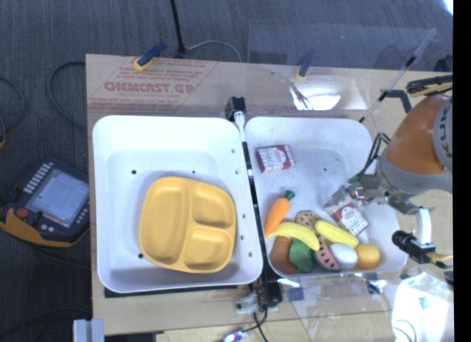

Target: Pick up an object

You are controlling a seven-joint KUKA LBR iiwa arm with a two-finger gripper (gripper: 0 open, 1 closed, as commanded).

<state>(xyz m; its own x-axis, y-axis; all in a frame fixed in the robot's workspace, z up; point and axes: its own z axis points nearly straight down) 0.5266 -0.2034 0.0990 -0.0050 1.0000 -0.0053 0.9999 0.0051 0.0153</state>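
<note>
The right bin (324,131) holds a pile of toy food at its front: a carrot (276,214), a banana (296,233), a green piece (300,254), a yellow corn-like piece (337,233), a white egg (343,255) and an orange ball (368,257). A red and white box (274,158) lies apart, toward the back. A small red and white packet (352,220) rests by the right wall. My gripper (349,195) hangs low over the bin's right side, just above and behind that packet, at the end of the grey and orange arm (416,145).
The left bin (118,149) carries a yellow divided plate (188,223). Between the bins runs a black and white divider bar (243,142). A handheld pendant (48,201) lies on the floor at left. Cables and clamps line the bench's back edge.
</note>
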